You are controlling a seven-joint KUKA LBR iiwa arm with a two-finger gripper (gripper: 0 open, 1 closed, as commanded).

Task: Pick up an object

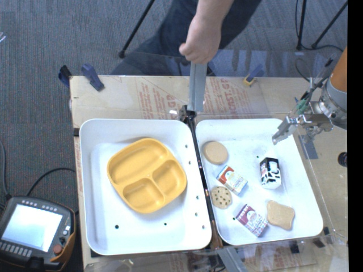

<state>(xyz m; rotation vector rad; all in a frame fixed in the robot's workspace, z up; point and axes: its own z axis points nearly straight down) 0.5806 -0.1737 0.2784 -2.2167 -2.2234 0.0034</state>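
Observation:
The right bin (295,152) holds several small items: a round tan biscuit (215,152), a red-and-white carton (231,179), a chocolate-chip cookie (221,197), a black-and-white cow-pattern carton (270,173), a purple-and-red carton (251,220) and a toast slice (280,215). My gripper (295,139) hangs over the bin's far right corner, above and right of the cow-pattern carton. It is open, with nothing between its fingers.
A yellow divided plate (146,175) lies in the left bin (91,208). A person's hand (199,41) holds a grey bar (197,89) upright at the back, where the bins meet. A teach pendant (35,228) sits on the floor at the lower left.

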